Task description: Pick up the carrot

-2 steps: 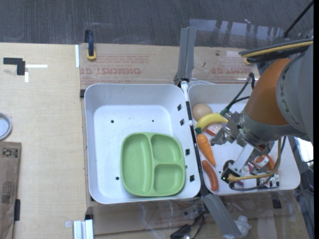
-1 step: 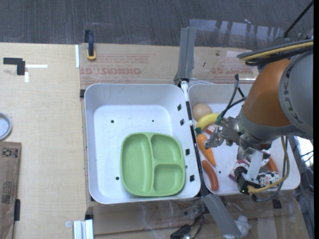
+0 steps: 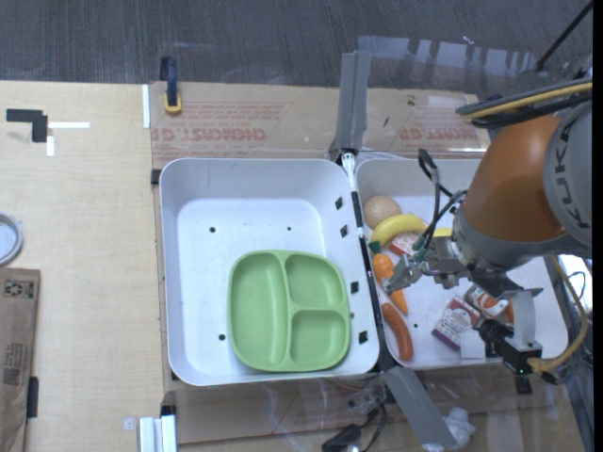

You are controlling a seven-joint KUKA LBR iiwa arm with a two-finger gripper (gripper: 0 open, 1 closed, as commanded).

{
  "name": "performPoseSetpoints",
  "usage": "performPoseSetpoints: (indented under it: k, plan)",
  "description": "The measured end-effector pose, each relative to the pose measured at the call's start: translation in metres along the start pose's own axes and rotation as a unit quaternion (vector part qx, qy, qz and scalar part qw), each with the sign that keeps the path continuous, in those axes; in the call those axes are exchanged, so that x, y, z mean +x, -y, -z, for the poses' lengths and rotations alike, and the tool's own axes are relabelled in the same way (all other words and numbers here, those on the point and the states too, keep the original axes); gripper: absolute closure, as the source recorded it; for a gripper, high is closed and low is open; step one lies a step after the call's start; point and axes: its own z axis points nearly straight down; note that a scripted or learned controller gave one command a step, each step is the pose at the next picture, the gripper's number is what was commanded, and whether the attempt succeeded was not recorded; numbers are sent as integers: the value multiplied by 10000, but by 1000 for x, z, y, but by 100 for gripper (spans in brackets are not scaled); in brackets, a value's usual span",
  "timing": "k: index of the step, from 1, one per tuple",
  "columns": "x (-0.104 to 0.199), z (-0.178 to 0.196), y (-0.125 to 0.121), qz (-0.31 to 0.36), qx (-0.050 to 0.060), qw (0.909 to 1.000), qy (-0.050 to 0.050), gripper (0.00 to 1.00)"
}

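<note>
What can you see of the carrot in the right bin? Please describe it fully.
The carrot is orange, smooth and plastic-looking, with a small green top near the banana. It lies flat by the right bin's left wall, pointing toward the sausage. The hand is right at it, partly covering it; a grasp cannot be confirmed.

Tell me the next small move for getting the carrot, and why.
Probably a short drop straight down onto the carrot, then close. The gripper sits right beside and partly over it in the right bin, with nothing visibly between its fingers. The banana and the sausage lie close by, so sideways travel risks nudging them.
</note>
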Motion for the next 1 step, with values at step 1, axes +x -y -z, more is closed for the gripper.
performPoseSetpoints:
  k: [1]
  plan:
    - [-34, 0, 2, -1529, -3, 9882, 4, 0]
